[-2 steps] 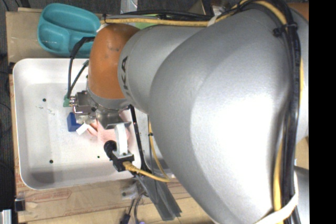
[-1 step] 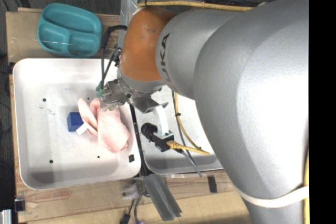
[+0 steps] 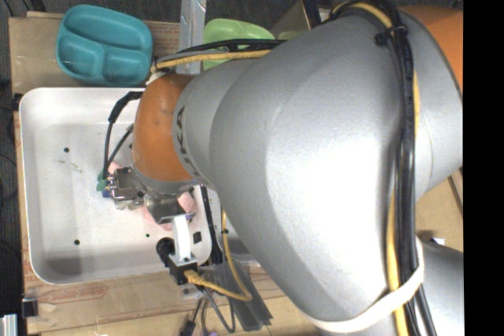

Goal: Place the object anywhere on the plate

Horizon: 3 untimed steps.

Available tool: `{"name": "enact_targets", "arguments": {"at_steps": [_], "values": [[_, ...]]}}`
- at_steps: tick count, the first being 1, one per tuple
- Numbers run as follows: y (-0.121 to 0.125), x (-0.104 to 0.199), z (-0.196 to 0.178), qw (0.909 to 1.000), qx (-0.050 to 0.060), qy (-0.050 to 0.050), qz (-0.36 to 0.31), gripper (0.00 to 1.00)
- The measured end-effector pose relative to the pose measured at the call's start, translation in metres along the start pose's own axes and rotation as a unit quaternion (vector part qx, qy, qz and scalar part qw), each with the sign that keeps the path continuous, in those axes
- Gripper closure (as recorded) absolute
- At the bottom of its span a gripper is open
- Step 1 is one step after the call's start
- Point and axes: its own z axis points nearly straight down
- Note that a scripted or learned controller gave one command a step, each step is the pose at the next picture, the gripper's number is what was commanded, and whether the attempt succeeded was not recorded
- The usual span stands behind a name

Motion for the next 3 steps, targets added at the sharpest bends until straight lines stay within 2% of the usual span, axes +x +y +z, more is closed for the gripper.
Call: {"name": "enact_targets", "arguments": {"at_steps": [1, 2, 3], "values": [[0.048, -0.022, -0.040, 0.9985, -0.001, 0.000, -0.055, 1.00], [0.021, 0.012, -0.042, 0.9882, 0.000, 0.000, -0.153, 1.00], [-0.006, -0.020, -0.102, 0.9757, -0.003, 0.000, -0.219, 1.00]]}}
